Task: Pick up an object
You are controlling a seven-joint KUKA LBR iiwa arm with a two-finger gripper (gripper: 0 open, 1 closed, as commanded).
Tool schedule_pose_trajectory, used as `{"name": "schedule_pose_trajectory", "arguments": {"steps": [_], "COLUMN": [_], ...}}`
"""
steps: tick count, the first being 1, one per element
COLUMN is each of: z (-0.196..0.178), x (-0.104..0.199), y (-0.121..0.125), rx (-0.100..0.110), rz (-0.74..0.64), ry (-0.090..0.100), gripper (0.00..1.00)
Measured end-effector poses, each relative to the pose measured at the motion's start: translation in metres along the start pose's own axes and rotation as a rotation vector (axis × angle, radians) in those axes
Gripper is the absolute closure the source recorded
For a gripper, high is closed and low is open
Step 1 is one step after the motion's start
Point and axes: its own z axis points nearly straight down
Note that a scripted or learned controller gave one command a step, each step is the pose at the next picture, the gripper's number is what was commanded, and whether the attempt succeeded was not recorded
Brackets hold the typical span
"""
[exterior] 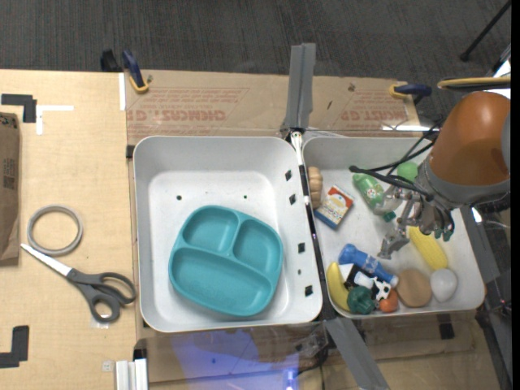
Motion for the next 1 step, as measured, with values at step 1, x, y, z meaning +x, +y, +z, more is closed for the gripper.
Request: {"name": "schedule_pose_trajectory", "arguments": {"steps": [1], "z": [-0.0098], "x": [-0.0014], "y": [-0.0001], "rx": [0.000], "rz": [0.000], "ry": [-0.004], "gripper": [1.00]}}
